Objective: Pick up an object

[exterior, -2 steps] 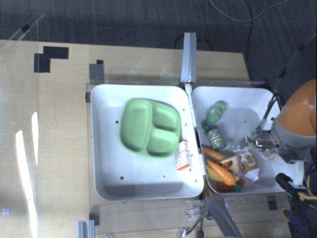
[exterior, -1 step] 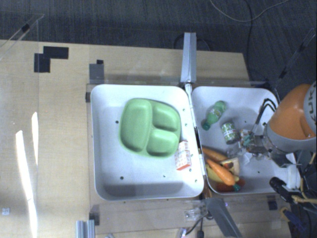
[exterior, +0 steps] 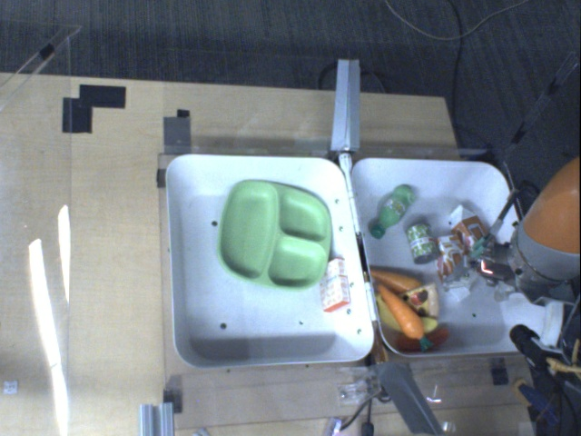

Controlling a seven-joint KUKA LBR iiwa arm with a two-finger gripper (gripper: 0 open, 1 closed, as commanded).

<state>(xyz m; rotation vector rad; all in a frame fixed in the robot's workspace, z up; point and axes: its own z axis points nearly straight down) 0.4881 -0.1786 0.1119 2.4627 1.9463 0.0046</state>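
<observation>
Hovering low at right bin's (exterior: 508,189) edge beside packets (exterior: 458,243), gripper (exterior: 481,266) apparently lining up a grab; fingers too blurred to tell apart or together.

green tray (exterior: 275,232) in left bin (exterior: 195,334); clutter fills right bin (exterior: 486,178).

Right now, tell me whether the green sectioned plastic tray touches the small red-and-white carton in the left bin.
Apart. The camera view shows a strip of white bin floor between the green sectioned tray and the red-and-white carton.
</observation>
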